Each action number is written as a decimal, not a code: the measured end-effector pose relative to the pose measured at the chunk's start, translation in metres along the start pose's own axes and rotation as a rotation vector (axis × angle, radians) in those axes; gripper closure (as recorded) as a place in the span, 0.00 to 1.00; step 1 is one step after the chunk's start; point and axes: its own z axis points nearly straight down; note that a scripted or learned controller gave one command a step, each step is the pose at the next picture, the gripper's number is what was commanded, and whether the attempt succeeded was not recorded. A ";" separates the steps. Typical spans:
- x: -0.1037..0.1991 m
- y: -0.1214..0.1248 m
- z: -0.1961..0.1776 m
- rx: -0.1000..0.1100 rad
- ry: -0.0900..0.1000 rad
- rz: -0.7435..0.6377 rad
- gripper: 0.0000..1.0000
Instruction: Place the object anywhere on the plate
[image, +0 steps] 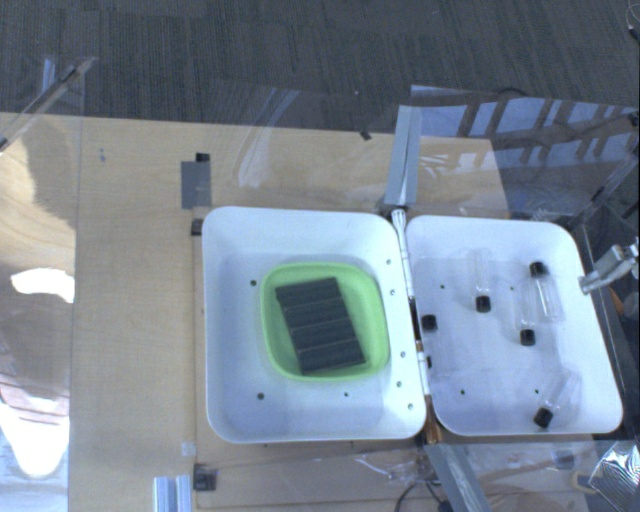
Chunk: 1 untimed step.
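Here the pincer (608, 268) sits at the right bin's (500, 232) right rim; its spread cannot be told. A dark slab (319, 326) lies on the green plate (275, 330) in the left bin (225, 330).

The pale wooden bench (120, 330) carries two shallow white plastic bins set side by side, their inner rims touching along a hinged seam. The left white bin (225, 400) sits toward the bench's middle; the right white bin (590, 400) reaches to its right edge. A small grey rectangular bracket (197, 183) lies on the bare wood just beyond the left bin's far left corner. A grey metal bar (404, 165) runs from the seam toward the far edge.
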 end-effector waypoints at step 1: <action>0.001 -0.004 -0.052 -0.002 -0.001 -0.245 0.00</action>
